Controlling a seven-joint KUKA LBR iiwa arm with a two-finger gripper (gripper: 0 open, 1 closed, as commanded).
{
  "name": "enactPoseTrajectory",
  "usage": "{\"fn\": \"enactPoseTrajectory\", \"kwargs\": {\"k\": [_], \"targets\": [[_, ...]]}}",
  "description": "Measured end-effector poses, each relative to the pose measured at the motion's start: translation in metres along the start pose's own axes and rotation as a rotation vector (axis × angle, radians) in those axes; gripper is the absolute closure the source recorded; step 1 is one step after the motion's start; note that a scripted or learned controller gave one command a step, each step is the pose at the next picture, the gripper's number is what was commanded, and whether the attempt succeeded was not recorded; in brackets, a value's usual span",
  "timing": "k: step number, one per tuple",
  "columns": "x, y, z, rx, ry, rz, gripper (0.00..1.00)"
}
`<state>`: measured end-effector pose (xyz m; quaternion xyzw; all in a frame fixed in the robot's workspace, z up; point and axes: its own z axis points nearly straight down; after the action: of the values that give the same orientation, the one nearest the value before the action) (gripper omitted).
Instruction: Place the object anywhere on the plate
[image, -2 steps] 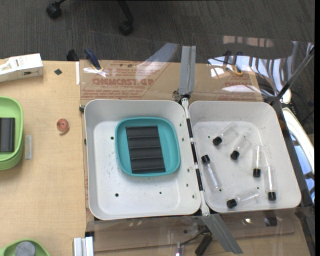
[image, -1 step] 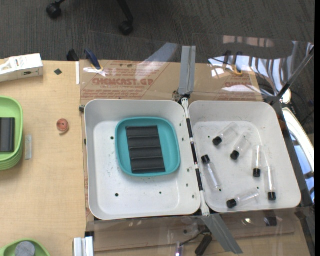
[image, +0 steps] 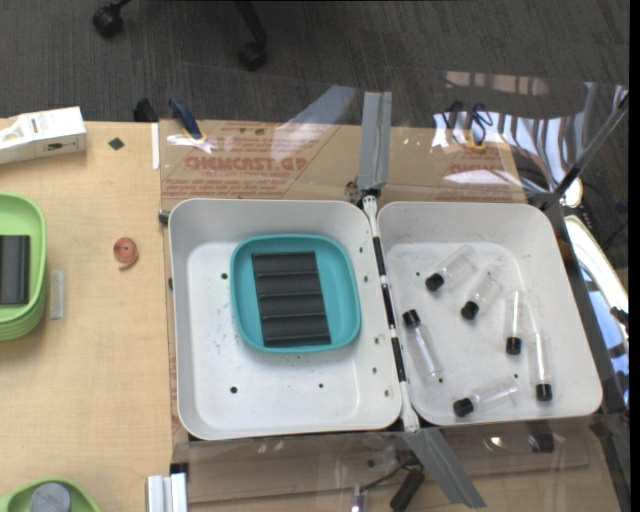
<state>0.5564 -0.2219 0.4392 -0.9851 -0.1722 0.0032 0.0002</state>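
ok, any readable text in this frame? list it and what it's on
"CHEMCAST GP": red print on the clear sheet behind the bins, partly washed out by glare.
Smaller red print around it: too blurred to read.
White box, top left: dark marks, too small to read.
Vials, teal plate: no text visible.

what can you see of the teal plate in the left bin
The teal plate is a rounded-square dish with a raised rim, plastic by its look. It lies flat on the floor of the left white bin, in the bin's upper middle, its right edge close to the bin's right wall. A dark ribbed block, made of four parallel ridges running across, rests in its middle and covers most of its well. Teal rim shows all round the block.
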Motion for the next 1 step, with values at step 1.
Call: {"fn": "enactPoseTrajectory", "kwargs": {"k": [1], "targets": [[-0.0125, -0.0041, 0.0001, 0.002, -0.001, 0.132, 0.0]]}}
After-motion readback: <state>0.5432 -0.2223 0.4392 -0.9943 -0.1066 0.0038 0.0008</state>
